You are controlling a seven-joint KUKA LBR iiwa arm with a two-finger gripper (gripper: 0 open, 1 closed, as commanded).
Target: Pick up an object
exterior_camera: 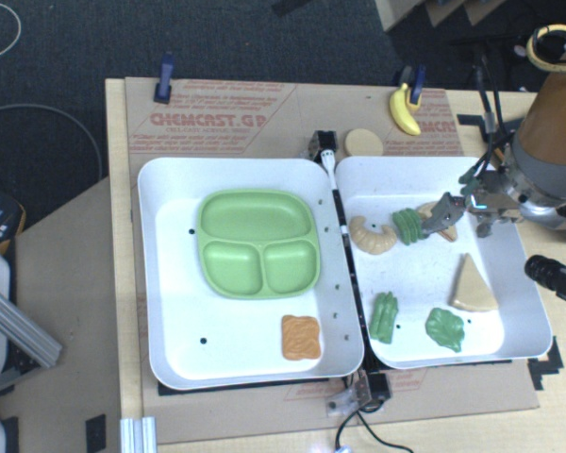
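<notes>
Your arm (pixel 547 149) reaches in from the right over the right bin (pixel 509 347); the tool (pixel 441 213) sits low near the bin's middle, just beside a dark green ridged piece (pixel 407 226), and you cannot tell from here whether it is spread or closed, or whether it grips anything; touching that green piece on its left lies a tan curved pastry (pixel 373 236); nearer the front you have a green bundle (pixel 384 315), a leafy green lump (pixel 445 328) and a pale wedge (pixel 473 285); the left bin (pixel 170 253) carries a green divided plate (pixel 259 243) and an orange waffle (pixel 301 337); a banana (pixel 404 110) and a tan disc (pixel 363 142) rest on the desk (pixel 132 159) behind the bins.
</notes>
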